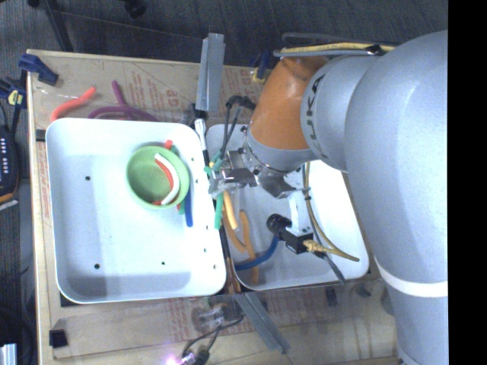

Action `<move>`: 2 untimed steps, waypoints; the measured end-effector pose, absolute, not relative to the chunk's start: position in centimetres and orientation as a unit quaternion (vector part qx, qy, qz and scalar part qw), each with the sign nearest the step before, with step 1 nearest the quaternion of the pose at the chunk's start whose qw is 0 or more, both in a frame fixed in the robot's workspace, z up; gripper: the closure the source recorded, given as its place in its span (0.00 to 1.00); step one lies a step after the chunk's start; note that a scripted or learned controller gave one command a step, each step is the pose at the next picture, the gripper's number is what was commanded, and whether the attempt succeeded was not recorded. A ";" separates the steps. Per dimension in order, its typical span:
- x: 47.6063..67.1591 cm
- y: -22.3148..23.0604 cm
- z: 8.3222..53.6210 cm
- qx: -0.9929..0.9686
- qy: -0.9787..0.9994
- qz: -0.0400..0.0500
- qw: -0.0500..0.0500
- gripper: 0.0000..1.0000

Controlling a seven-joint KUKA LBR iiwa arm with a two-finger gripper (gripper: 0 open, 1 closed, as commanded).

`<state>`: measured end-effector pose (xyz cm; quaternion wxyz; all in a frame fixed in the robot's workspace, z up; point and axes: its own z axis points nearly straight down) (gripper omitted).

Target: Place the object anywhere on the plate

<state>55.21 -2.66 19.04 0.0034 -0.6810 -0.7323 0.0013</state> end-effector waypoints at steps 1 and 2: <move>60.0 1.1 19.1 -0.527 -0.850 0.001 0.001 1.00; 60.0 1.1 19.1 -0.527 -0.850 0.000 0.000 0.00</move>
